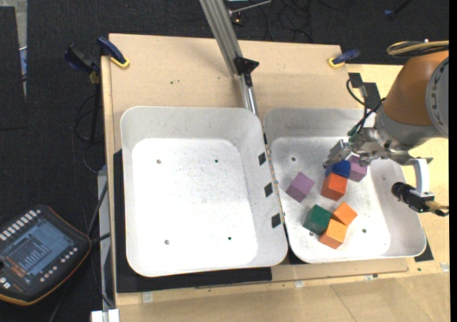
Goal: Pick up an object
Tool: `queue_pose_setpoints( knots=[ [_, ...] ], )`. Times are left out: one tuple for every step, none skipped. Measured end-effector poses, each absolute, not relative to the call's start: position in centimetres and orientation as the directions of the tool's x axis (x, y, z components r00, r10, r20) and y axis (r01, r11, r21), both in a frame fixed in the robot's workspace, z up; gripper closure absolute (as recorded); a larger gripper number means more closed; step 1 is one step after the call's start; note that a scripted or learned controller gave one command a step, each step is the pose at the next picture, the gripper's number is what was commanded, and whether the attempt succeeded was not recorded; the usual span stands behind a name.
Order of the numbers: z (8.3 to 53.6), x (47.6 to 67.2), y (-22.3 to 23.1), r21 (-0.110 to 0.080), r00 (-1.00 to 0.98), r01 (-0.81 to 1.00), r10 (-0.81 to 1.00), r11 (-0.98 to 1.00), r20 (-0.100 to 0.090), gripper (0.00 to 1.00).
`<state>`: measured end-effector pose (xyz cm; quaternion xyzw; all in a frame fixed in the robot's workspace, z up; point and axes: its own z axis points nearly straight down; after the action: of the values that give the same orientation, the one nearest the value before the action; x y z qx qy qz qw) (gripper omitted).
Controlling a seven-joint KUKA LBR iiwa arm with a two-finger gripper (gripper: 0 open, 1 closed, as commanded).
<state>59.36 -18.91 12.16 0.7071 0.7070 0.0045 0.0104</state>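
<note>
The grey two-finger gripper (343,157), its grip impossible to read here, hangs low in the shallow white right bin (407,245) directly over a small blue cube (341,168), presumably lined up to grasp it.

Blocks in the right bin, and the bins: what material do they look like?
Blocks, e.g. the purple block and green block: likely painted wood or plastic; flat matte colour, crisp edges, can't tell which. The right bin and left bin: probably moulded plastic; white, rounded corners, speckled scuffs.
</note>
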Motion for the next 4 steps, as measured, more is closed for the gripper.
queue_pose_setpoints(
  knots=[
    [13.1,59.5,-18.9,0.025,-0.001,1.0,1.0,0.001,-0.01,1.0],
    [17.5,59.6,-18.5,0.005,-0.003,1.0,1.0,0.003,-0.001,1.0],
    [20.6,59.8,-18.5,0.005,-0.003,1.0,1.0,0.003,-0.002,1.0],
    [21.9,60.9,-12.5,0.004,-0.009,1.0,1.0,0.009,0.001,1.0]
  ],
)
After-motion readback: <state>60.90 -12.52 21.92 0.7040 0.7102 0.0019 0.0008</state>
